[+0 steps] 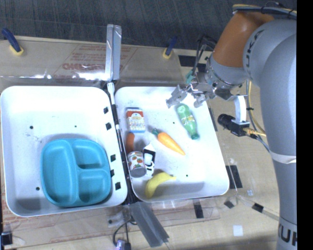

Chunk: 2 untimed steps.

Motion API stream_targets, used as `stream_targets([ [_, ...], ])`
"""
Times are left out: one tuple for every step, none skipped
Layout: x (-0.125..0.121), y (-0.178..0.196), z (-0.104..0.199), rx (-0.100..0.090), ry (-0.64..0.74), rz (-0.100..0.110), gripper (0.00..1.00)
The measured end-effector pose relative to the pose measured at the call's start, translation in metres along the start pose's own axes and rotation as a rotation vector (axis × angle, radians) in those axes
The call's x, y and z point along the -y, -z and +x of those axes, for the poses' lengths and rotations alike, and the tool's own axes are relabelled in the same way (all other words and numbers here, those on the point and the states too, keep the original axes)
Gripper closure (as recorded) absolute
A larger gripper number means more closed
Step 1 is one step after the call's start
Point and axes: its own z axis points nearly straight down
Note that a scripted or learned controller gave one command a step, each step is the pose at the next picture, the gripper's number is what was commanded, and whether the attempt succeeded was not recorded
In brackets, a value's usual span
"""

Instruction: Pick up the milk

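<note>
A small white carton with black patches, the milk (149,158), stands near the front left of the right bin (211,139), beside a can (137,164). My gripper (188,99) hangs over the back of the same bin, well away from the milk, just behind the top end of a green bottle (188,121). Its fingers (175,99) are spread open with nothing between them.
The right bin also holds a red and white carton (136,120), a carrot (169,142), a banana (157,183) and a brown item (130,141). A blue divided tray (75,172) lies in the left bin (21,108). A divider (113,113) separates the bins.
</note>
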Motion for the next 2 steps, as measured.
stream_targets([
  [0.000, 0.000, 0.000, 0.000, 0.000, 0.000, 0.00],
  [0.095, -0.089, 0.057, 0.001, 0.160, -0.002, 0.00],
])
